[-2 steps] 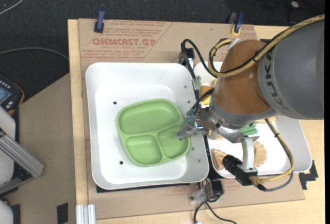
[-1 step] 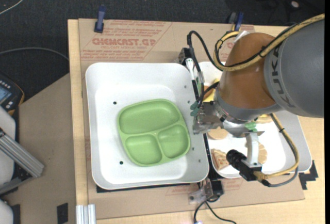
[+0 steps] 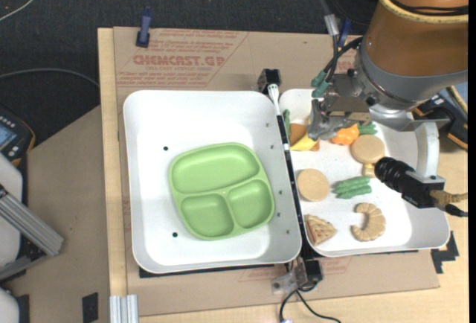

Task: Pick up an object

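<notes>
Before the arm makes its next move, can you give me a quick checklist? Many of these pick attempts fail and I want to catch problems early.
1. Gripper over the right bin: ok, low at its upper left corner.
2. Target in reach: ok, yellow piece and orange piece lie right below.
3. Object held: cannot tell.
4. Other food apart from the gripper: ok, round cracker, green beans, croissant.
5. Green divided plate in left bin: ok.

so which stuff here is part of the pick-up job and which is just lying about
Job:
gripper
yellow piece
orange piece
two round biscuits
green beans
croissant
right bin

Lying about:
green divided plate
left bin
blue clip
</notes>
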`<state>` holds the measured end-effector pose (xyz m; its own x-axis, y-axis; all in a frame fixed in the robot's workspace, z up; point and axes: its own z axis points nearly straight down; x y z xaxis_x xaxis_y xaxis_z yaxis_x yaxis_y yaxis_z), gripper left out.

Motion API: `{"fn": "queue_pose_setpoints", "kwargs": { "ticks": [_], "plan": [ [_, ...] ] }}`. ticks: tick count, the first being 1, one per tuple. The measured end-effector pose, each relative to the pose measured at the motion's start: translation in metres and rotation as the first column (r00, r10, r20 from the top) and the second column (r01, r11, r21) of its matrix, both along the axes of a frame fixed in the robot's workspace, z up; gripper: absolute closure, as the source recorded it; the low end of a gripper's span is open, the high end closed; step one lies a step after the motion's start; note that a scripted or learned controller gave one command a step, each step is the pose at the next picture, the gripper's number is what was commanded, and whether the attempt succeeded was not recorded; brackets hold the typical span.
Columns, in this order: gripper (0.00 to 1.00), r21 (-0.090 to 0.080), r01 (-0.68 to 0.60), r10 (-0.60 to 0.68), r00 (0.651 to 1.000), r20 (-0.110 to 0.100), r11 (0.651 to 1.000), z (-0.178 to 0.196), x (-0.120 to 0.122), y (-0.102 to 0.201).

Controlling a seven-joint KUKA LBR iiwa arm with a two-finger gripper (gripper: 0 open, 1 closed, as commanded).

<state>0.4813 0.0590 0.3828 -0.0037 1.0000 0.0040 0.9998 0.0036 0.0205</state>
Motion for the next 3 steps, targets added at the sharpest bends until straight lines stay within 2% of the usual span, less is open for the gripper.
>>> {"fn": "queue_pose_setpoints", "kwargs": {
  "ticks": [1, 2, 3],
  "plan": [
    [1.0, 0.001, -0.014, 0.014, 1.0, -0.016, 1.0, 0.006, 0.0, 0.162],
    [1.0, 0.006, 0.0, 0.001, 1.0, -0.002, 1.0, 0.163, -0.002, 0.166],
    [1.0, -0.005, 0.008, -0.008, 1.0, -0.023, 1.0, 0.153, -0.002, 0.122]
  ]
}}
